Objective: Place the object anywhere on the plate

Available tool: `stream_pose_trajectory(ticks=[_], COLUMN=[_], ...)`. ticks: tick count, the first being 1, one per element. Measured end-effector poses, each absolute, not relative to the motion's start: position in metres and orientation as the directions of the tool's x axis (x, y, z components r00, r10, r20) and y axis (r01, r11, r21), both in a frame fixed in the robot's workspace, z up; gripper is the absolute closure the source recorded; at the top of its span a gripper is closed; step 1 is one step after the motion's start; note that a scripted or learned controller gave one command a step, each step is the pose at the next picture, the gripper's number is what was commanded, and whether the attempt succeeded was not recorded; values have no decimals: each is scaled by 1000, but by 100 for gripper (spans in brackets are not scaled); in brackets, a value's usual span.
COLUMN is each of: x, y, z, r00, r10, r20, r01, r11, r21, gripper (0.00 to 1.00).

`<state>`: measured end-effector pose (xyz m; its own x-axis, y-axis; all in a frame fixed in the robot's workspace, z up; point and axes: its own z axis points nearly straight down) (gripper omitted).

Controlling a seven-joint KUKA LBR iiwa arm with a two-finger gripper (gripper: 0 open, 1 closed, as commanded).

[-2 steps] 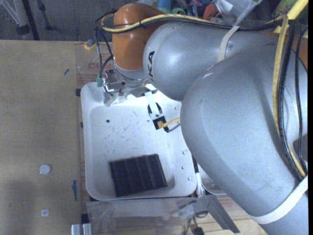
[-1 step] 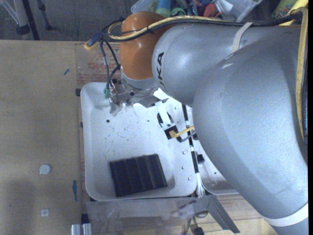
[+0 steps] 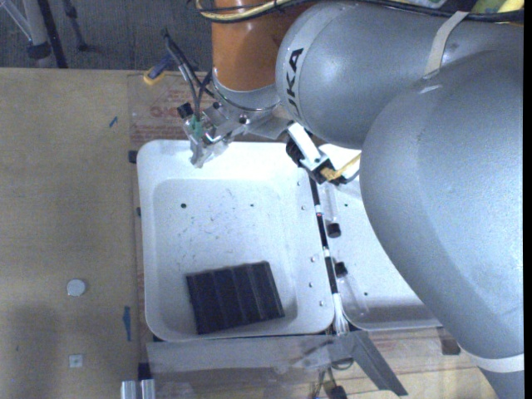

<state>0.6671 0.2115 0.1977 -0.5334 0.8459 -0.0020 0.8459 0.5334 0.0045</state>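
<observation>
A dark, ribbed rectangular plate (image 3: 235,296) lies flat near the front edge of the left white bin (image 3: 158,223). My gripper (image 3: 200,154) hangs over the back-left corner of that bin, well away from the plate, at the end of the grey arm with its orange band (image 3: 245,36). The gripper tip is small and narrow, and I can make out no object at it. A small green part (image 3: 193,125) sits on the wrist just above the tip.
The arm's big grey links cover most of the right bin (image 3: 374,306); a strip of its floor shows at the front. A divider with black clips (image 3: 328,239) runs between the bins. Tan bench surface (image 3: 66,206) lies left.
</observation>
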Motion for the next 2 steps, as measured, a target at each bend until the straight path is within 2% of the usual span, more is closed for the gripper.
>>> stream_pose_trajectory(ticks=[2], x=[662], y=[220], z=[198], r00=[-771], r10=[637], r20=[0], r01=[637], r11=[771], r21=[1], gripper=[100])
